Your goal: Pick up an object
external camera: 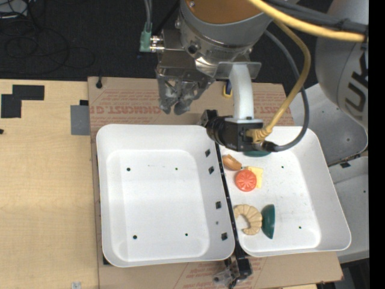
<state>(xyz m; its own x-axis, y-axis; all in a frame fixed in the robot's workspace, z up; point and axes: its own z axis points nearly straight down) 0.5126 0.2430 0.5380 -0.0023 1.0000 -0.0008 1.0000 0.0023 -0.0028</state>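
My gripper [175,105] hangs high above the back rim of the left bin [114,161], over the cardboard behind it. Its fingers are shut with nothing between them. The objects lie in the right bin [313,185]: a small brown-orange piece [231,161], a red round slice [245,180] resting against a yellow wedge [257,174], a tan croissant-shaped piece [249,219] and a dark green piece [268,220] beside it. Another green item [260,153] is partly hidden under the black cable fitting at the bin's back edge.
A black fitting with a yellow cable [237,132] hangs over the back of the divider between the bins. The arm's grey body [228,17] fills the top centre. The light wooden bench top [42,179] lies to the left.
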